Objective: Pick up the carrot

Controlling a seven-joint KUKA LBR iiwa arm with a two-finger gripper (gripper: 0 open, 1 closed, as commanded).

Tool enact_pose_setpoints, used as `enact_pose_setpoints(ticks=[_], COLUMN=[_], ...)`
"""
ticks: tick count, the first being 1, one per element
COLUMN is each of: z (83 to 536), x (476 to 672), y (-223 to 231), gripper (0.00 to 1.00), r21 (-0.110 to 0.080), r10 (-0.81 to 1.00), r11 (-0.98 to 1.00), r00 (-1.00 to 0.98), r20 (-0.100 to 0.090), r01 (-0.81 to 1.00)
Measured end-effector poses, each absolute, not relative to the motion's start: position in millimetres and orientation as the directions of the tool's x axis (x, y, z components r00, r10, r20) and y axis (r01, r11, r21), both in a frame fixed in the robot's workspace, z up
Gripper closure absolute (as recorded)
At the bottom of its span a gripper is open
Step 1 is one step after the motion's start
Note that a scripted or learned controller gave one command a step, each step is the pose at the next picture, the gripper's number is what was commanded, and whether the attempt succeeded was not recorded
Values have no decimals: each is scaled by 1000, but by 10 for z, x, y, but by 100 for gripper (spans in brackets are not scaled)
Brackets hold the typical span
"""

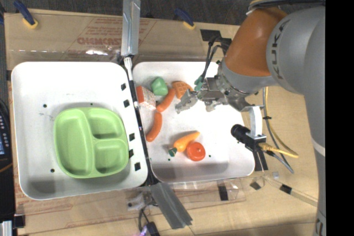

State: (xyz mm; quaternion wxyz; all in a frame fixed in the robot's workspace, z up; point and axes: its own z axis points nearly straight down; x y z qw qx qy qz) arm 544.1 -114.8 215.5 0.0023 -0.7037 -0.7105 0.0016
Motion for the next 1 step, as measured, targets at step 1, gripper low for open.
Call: enact_pose_setpoints(ticks=[1], z=[913], x=[5168], y=[-1519], gripper=[0], r21=[-3], r10=[1000], r11=[31], r00=[-31], r20=[1], r01=[1000])
